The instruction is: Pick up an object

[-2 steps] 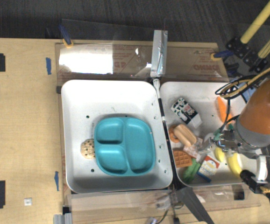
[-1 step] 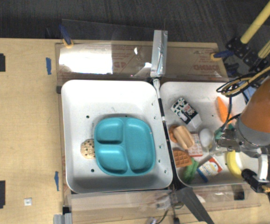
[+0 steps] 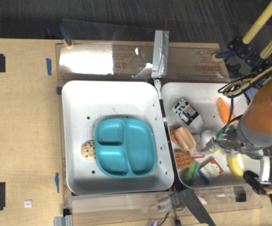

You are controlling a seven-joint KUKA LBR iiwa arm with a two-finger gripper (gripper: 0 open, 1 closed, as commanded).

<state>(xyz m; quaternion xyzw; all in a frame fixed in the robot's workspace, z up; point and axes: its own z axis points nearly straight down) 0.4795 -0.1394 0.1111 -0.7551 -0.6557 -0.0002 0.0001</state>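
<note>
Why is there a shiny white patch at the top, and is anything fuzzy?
Camera view: light glares off the clear plastic sheet behind the left bin; the turquoise plate looks sharp, while the orange-banded arm at the right looks soft and blurry.

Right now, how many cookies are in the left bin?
1. The cookie lies in the left bin, against the left edge of the blue tray. Another could be hidden under that tray; I can't tell.
</note>
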